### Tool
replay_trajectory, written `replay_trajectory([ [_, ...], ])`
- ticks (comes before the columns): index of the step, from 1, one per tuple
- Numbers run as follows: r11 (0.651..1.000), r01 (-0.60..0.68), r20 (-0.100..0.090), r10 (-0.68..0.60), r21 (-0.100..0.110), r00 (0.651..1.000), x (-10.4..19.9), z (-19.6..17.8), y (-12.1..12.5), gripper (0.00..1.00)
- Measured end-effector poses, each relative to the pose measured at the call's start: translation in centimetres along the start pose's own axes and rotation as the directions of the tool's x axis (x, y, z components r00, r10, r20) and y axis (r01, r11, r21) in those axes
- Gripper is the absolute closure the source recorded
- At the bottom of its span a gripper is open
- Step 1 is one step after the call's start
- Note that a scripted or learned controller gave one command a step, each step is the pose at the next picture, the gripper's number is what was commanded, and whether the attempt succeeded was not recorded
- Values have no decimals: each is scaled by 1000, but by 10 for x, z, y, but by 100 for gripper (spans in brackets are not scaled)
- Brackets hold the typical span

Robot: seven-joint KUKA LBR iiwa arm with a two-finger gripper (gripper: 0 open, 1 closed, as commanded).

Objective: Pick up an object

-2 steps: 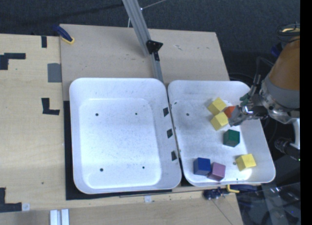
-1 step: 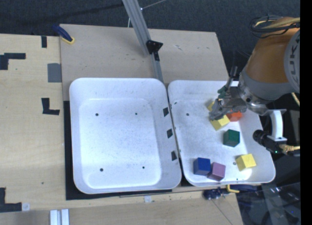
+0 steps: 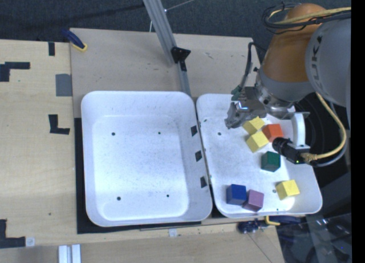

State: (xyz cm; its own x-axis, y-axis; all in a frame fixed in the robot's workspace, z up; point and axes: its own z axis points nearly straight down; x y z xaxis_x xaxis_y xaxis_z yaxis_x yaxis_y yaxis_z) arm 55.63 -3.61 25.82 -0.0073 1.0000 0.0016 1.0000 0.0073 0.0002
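Arm enters from right, orange band above wrist. Tool [image 3: 232, 118] low over upper part of right bin [image 3: 219, 159], near its left wall; cannot tell whether it is apart or together, and nothing seen in its grip.

Blocks all in right bin: two yellow blocks [image 3: 255, 132] just right of tool, touching each other; orange block [image 3: 272, 131] beside them; green block [image 3: 270, 161] below; blue block [image 3: 236, 193] and purple block [image 3: 254, 199] touching near bottom edge; third yellow block [image 3: 288, 188] at lower right.

Left bin [image 3: 140, 156] alongside on worktop [image 3: 114, 62].
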Motion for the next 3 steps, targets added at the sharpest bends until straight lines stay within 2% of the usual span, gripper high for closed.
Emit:
replay_trajectory([
  [2, 1000, -2, 2, 2, 0, 1000, 82, 6, 41, 100],
  [3, 1000, -2, 2, 2, 2, 1000, 124, 29, 67, 100],
])
